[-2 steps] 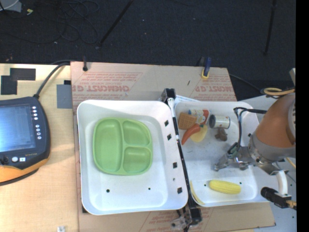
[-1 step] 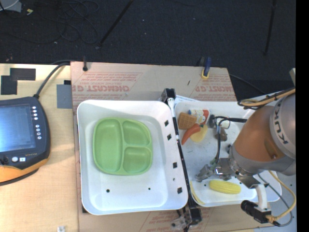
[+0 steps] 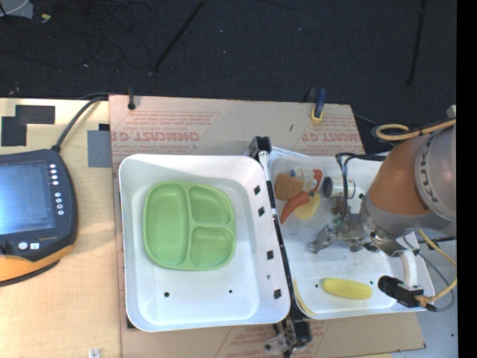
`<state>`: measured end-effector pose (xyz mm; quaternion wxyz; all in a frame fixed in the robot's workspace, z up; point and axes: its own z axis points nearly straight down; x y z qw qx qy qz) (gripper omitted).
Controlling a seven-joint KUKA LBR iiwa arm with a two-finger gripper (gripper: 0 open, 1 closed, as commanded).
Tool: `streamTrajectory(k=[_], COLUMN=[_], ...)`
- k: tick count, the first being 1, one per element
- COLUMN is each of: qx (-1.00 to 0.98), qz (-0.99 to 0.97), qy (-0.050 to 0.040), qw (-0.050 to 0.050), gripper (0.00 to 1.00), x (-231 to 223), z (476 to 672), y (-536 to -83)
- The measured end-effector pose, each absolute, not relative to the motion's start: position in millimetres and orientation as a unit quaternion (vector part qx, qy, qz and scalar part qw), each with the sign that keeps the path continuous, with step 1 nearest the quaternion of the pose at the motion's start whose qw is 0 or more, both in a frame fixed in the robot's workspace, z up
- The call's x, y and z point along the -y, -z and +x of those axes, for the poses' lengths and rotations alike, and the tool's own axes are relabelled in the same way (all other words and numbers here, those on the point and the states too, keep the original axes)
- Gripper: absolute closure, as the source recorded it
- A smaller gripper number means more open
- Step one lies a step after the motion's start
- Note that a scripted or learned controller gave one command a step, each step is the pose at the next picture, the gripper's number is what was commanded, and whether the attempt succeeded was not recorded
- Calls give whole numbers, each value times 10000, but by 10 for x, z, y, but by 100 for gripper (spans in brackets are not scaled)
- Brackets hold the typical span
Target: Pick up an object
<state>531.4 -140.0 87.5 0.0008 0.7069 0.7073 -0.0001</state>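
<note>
Camera view: cardboard sheet [image 3: 223,129] under the bins carries red print, upside down, not legible enough to record. Gripper [image 3: 328,239] low in right bin [image 3: 373,171]; jaw state: cannot tell. Yellow corn cob [image 3: 346,289] near front wall, apart from gripper. Green divided plate [image 3: 189,225] in left bin [image 3: 141,192].
</note>
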Motion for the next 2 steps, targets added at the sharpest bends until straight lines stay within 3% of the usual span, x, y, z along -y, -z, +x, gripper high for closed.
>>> streamTrajectory(k=[1,2], qx=[-7064,-7072], qz=[7078,7070], qy=[7,0], qw=[-23,9], gripper=[0,0], x=[996,1264], z=[4733,5329], y=[-870,-874])
